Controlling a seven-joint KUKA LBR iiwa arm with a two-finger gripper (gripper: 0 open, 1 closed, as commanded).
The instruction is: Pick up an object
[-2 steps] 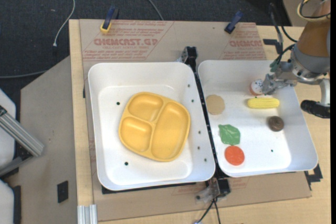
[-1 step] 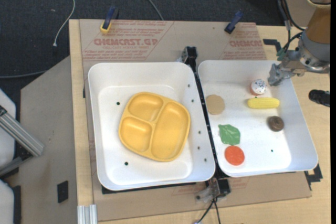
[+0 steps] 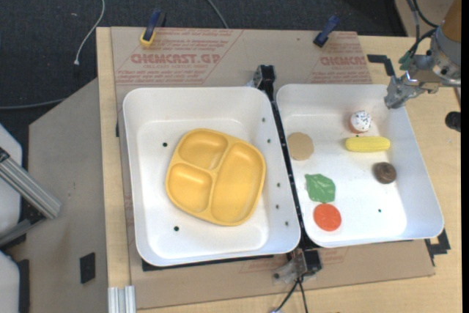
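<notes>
Nearest the lens, one yellow three-compartment plate is seen in the left bin. In the right bin five pieces are counted: tan disc, green leaf, red-orange disc, yellow corn, brown ball, plus a white speckled ball. The gripper is over that bin's far right rim; finger state cannot be told.

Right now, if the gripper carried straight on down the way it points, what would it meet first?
Probably the far right corner of the shallow white right-hand bin, not the small white speckled ball nearby; the gripper hangs there, though its depth is unclear.
</notes>
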